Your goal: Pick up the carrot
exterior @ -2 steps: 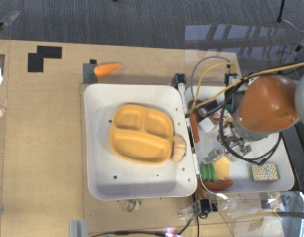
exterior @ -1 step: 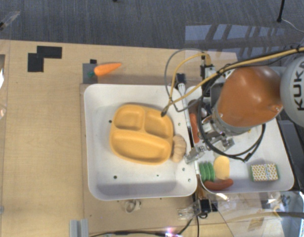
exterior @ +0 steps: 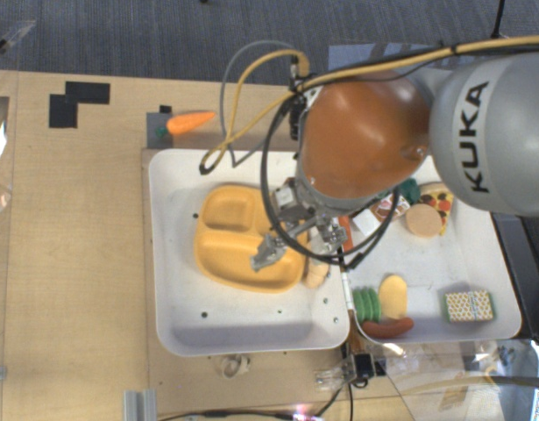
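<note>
We see an arm with a smooth grey shell carrying the black letters KUKA, and just left of that lettering a wide, glossy orange band bulging like a dome. Yellow and black cables loop out from the band's upper left edge, one yellow line running along the grey shell's top. Below the band sits the hand, a small grey metal assembly with thin wires around it.

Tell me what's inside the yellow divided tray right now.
The gripper hangs over the yellow divided tray, hiding part of its lower right section. The sections I can see hold nothing. The carrot lies outside, on the bench beyond the left bin.
</note>
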`<control>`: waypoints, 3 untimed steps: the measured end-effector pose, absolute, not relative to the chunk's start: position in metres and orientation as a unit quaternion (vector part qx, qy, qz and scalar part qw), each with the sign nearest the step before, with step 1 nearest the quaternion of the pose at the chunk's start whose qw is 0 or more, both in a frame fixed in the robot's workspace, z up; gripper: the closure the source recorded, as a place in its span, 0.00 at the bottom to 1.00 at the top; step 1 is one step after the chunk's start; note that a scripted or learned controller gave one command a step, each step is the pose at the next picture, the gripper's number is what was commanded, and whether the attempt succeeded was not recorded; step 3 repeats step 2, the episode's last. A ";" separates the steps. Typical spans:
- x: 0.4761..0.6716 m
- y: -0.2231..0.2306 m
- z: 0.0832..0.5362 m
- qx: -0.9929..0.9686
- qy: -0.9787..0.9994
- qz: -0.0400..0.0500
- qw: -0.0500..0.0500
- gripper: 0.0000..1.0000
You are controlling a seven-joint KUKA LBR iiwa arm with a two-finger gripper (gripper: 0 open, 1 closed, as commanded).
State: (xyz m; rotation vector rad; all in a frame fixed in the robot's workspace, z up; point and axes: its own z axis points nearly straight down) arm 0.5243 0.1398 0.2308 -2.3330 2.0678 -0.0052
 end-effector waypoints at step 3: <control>0.538 0.200 0.100 -0.603 0.797 -0.005 0.022 0.00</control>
